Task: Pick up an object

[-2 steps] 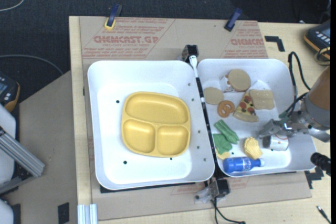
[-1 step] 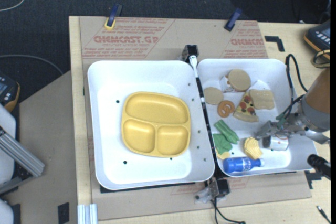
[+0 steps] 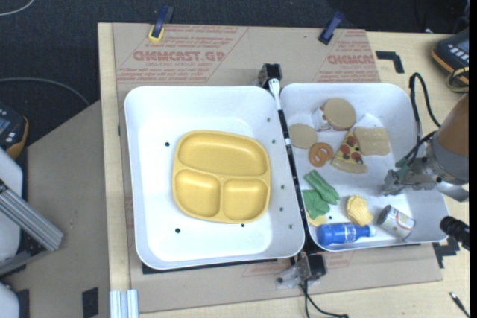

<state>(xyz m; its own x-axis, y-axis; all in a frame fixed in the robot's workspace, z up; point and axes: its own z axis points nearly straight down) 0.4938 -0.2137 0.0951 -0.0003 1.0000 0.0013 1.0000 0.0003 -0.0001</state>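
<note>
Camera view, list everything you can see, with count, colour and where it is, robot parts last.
Bins: two, white, side by side on the bench.
Tray: one, yellow, three compartments, in the left bin.
Cookies: two, tan, right bin, far side.
Pretzel: one, brown, right bin, middle.
Pizza slice: one, right of the pretzel.
Green toy: one, right bin, left side.
Corn: one, yellow, near side.
Bottle: one, blue, near edge.
Can: one, silver, near right corner.
Clamps: two, blue, bench's far edge.
Gripper: one, grey, right bin's right side.

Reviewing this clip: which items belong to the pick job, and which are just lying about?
Job: tool; right bin pickables: pizza slice, pretzel, blue bottle, can.
Lying about: yellow tray, left bin, clamps.
</note>
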